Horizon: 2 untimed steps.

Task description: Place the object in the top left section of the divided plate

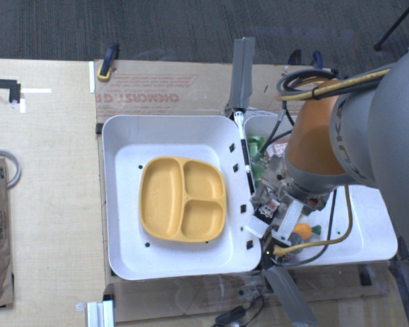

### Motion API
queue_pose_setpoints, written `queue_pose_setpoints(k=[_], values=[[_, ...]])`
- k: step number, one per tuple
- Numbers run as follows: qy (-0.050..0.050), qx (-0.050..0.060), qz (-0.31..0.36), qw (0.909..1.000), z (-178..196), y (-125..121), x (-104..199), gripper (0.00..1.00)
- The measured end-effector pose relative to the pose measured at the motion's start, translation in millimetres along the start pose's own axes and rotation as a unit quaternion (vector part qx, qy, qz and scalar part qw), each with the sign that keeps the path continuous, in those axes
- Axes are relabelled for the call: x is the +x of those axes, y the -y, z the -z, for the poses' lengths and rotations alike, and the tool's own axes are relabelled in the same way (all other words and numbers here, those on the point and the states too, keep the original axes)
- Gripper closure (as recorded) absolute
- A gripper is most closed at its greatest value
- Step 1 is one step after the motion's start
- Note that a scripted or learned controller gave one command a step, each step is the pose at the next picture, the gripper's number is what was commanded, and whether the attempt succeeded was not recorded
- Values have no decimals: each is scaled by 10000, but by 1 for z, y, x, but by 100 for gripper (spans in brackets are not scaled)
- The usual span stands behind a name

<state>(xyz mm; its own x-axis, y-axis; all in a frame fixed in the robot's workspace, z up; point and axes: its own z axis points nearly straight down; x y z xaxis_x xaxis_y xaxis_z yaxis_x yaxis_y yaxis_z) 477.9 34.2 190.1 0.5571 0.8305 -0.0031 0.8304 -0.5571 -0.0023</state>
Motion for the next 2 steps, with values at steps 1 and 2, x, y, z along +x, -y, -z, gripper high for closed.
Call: queue_pose_setpoints(k=[1, 2], values=[[-73, -55, -408, 9991, -19, 10, 25, 100], [12, 5, 197, 9998, 34, -11, 28, 100]])
